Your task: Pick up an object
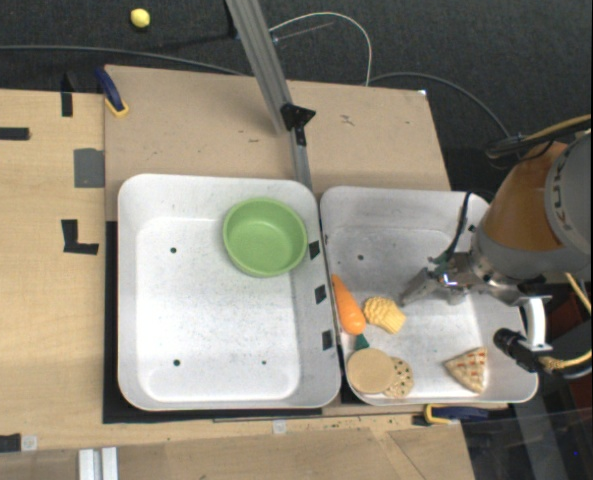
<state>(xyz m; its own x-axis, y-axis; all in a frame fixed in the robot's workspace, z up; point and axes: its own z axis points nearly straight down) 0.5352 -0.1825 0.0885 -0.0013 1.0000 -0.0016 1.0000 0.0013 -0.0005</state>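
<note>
1. The arm (536, 218) reaches into the right bin (396, 218) from the right, and its pincer (416, 290) hangs low over the bin floor, pointing toward the cluster of toy food at the bin's left side.
2. How far the pincer stands apart cannot be told from this slant; nothing is seen held in it, so the step in hand looks like the approach, before any grasp.
3. The nearest candidate is the yellow corn piece (384, 314), just beside the pincer tip and touching or nearly touching the orange carrot (349, 308).
4. Below these lie a round tan cookie (370, 371) overlapping a chocolate-chip cookie (400, 378), and a pizza slice (468, 370) sits apart near the bin's front right corner.
5. The left bin (156, 298) carries a green bowl (265, 236), well apart from the arm.
6. The next move likely calls for a short shift left and down to straddle the corn piece, then closing and lifting; crowding by the carrot could spoil the grip.
</note>
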